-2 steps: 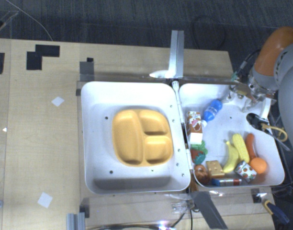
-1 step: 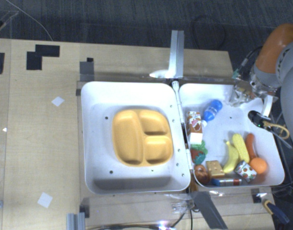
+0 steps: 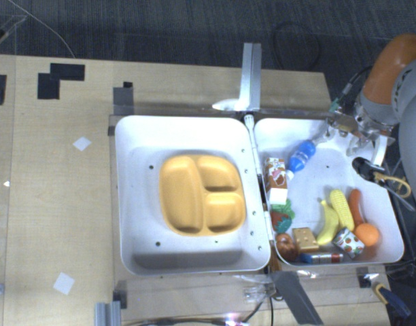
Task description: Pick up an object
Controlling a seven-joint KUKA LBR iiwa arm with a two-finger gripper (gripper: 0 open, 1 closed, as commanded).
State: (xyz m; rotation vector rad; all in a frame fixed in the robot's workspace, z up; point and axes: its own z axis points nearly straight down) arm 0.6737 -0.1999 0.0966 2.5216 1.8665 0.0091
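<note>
— Blue plastic, that small bottle [image 3: 302, 156]: is it the likeliest thing to pick?
— I'd judge so. It lies in the upper part of the right bin [image 3: 310, 129], apart from the rest, long axis slanting from lower left to upper right.
— And the gripper [image 3: 351, 129]?
— At the bin's upper right corner, over the rim. The bottle lies just to its lower left, so the reach would be a short move inward and down, with the jaws set across that slant.
— Open or closed? Holding anything?
— I can't tell; nothing can be seen held.
— What else is in there?
— A small carton [image 3: 276, 170] near the divider, then further down a banana [image 3: 326, 223], a corn cob [image 3: 342, 208], a carrot-like piece [image 3: 357, 206] and an orange [image 3: 367, 234], crowded toward the lower right.
— The other bin?
— The left bin [image 3: 136, 141] has a yellow divided tray [image 3: 201, 194], well apart from the arm.
</note>
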